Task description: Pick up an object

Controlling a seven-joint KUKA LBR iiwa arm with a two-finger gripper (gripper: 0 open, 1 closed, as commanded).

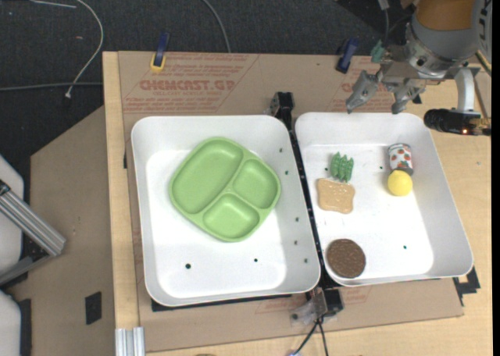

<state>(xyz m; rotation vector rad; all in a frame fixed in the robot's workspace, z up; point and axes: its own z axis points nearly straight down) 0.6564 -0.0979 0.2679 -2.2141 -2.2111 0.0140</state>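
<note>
Cardboard-topped bench (195, 85), two white bins. Nearest, in the right bin (445, 229): brown disc (345, 258); then tan toast piece (335, 196), yellow ball (400, 183), green toy (341, 165), small can (400, 158). In the left bin (156, 190), a green divided plate (225, 188) is held. Farthest, the gripper (384, 97) is seen spread open, nothing gripped.

We saw a bench (195, 81) topped with brown cardboard bearing red print. Two shallow white bins sat side by side on it, touching along a black joint at the middle. The left bin (156, 268) took up the bench's left and centre; the right bin (445, 222) reached its right edge. Blue clamps (161, 49) gripped the cardboard's far edge, one at the left and another nearer the right.
</note>
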